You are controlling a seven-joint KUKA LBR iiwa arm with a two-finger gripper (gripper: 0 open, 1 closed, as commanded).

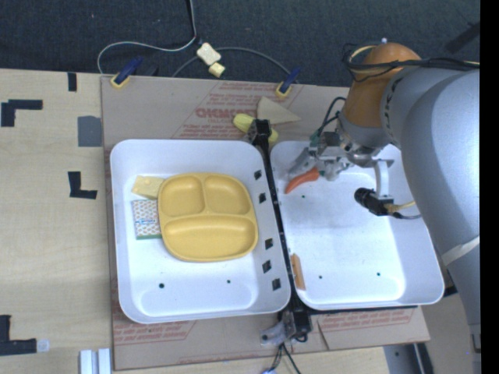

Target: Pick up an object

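Observation:
My gripper [310,164] hangs over the far left corner of the right bin [366,287], below the orange band of the wrist. An orange, carrot-like piece [302,181] lies right under it on the bin floor, touching or nearly touching the gripper's tip; I cannot tell whether it is held. A thin brown-orange stick [297,272] rests against the right bin's left wall, near the front.
The left bin [195,298] holds a yellow divided plate [207,216], a small patterned box [145,217] and a pale yellow piece [146,185] at its left. A black divider [267,201] runs between the bins. The grey arm [444,170] covers the right side.

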